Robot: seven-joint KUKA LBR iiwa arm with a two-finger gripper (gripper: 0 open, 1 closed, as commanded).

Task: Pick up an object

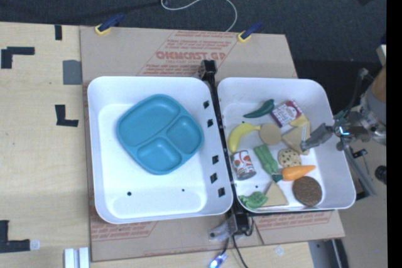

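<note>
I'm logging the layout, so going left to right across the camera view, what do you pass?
Blue divided plate → yellow banana → small can → orange carrot → gripper reaching in at the right bin's edge.

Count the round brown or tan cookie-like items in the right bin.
2: a dark brown round one at the bin's near right corner, and a tan chip cookie just above the carrot. Others may be hidden under the pile.
</note>
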